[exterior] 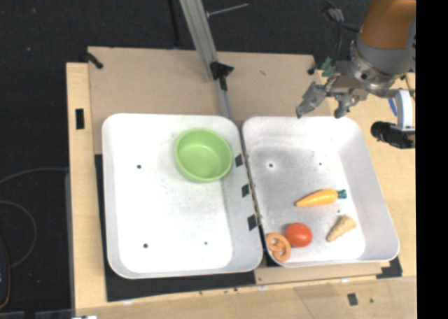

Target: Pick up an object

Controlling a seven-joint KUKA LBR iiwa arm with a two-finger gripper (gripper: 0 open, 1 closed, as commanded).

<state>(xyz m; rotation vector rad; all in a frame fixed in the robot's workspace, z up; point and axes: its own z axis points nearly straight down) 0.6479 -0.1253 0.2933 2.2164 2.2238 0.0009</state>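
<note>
**Pincer open above right bin's far edge, nothing held**

Arm (386, 27) comes in from top right, orange band visible above the wrist. Pincer (323, 109) hangs over the far rim of the right bin (308, 139), fingers (306, 105) spread apart with a clear gap between them, nothing in the gap. Can't tell its height above the rim from this slant view; it looks clear of the bin surface.

Right bin contents, all in the near half, well apart from the pincer:
- carrot (319, 198), orange with a green stem end, lying roughly sideways, stem pointing right.
- tomato (299, 234), red, round, near the bin's front edge.
- orange slice-like piece (278, 246), just left of the tomato, touching or nearly touching it, sitting on the front-left corner by the rim. Too small to identify for sure.
- tan wedge (341, 227), right of the tomato, below the carrot, apart from both.

Left bin (140, 234) holds a green bowl (203, 155), upright, in its far right area near the divide between bins.

Both bins sit side by side on the bench (140, 73). A grey metal pole (199, 27) runs diagonally from the top down toward the gap between bins.
</note>
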